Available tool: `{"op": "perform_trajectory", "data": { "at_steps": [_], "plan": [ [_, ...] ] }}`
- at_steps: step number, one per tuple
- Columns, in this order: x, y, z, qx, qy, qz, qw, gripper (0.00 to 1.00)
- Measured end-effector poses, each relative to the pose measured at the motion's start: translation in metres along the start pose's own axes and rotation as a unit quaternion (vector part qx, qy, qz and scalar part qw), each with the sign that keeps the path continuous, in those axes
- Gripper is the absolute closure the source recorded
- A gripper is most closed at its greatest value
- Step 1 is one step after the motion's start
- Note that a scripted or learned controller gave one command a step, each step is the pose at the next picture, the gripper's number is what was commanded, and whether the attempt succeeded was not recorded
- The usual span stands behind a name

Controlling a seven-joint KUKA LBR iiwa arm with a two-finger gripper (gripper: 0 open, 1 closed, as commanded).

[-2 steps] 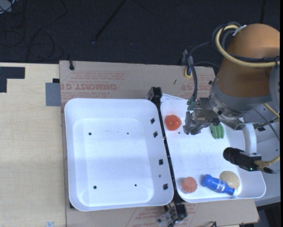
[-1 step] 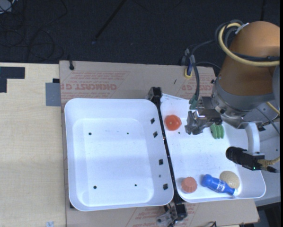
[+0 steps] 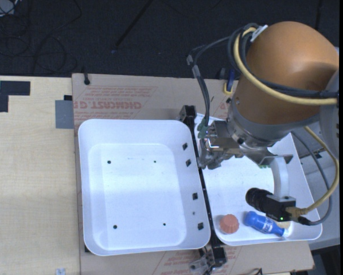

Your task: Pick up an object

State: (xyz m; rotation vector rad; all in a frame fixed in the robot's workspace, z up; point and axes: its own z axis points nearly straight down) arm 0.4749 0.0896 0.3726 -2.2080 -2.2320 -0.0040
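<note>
A: Where is the grey arm with the orange band [image 3: 286,67] hanging?
B: Over the right shallow white plastic bin [image 3: 240,195]; its two-finger gripper [image 3: 213,153] is sitting by the left wall, grip unreadable.
A: And the objects?
B: A blue cylindrical bottle [image 3: 263,223] and a small red round object [image 3: 229,223] are lying at the near edge.

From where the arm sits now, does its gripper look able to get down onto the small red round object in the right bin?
Probably yes. The red round object lies uncovered on the right bin floor, apart from the blue object beside it. The gripper sits over the same bin, further back.
</note>
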Motion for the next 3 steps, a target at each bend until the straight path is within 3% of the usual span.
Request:
{"op": "perform_trajectory", "data": {
  "at_steps": [2, 3],
  "plan": [
    [-0.004, 0.001, -0.016, 0.005, -0.003, 0.000, 1.0000, 1.00],
    [0.017, 0.010, -0.016, 0.001, -0.002, 0.004, 1.0000, 1.00]
  ]
}}
